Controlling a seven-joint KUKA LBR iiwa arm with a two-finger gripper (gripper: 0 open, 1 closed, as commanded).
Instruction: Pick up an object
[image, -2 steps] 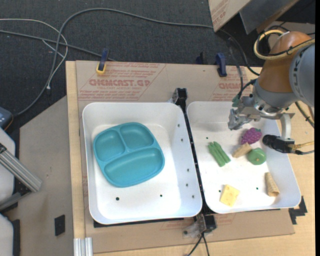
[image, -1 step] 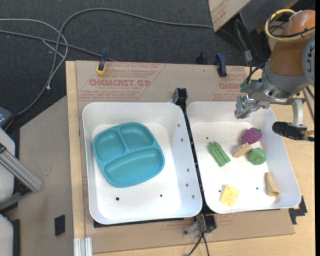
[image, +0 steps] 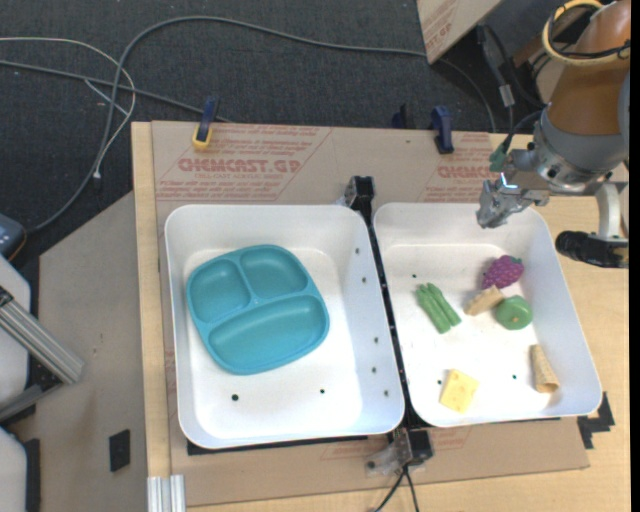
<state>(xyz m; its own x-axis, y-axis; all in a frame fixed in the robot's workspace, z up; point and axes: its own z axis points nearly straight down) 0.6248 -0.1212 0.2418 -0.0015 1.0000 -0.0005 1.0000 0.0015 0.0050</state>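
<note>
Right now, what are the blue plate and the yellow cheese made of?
The blue plate looks like moulded plastic: one even teal colour, smooth rounded dividers and a dull sheen. The yellow cheese is probably toy plastic or foam, since it is a flat wedge with what seem to be small holes, though it is too small to be sure. The bin under it looks like white plastic.

Teal plate (image: 259, 308), purple grapes (image: 503, 270), yellow cheese (image: 459, 390).

divided plate (image: 258, 308) in left bin (image: 190, 400); grapes (image: 503, 270), apple (image: 515, 313), perhaps cheese (image: 459, 390) in right bin (image: 400, 290).
</note>
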